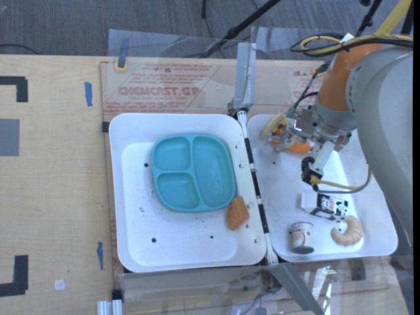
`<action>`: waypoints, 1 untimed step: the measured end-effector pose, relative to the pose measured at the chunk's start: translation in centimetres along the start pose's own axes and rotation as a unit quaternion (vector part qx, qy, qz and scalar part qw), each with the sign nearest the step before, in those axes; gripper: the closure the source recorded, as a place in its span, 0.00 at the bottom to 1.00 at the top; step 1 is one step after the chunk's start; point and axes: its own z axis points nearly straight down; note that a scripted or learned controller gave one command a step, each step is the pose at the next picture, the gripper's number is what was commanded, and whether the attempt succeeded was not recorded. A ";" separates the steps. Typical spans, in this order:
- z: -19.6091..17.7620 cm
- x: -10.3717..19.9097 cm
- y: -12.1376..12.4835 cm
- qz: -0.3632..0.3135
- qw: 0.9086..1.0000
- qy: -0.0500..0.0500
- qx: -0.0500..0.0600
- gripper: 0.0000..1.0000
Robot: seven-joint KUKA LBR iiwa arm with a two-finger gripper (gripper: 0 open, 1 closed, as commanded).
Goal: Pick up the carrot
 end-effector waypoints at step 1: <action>-0.8 0.3 0.1 -0.004 1.000 -0.002 -0.002 1.00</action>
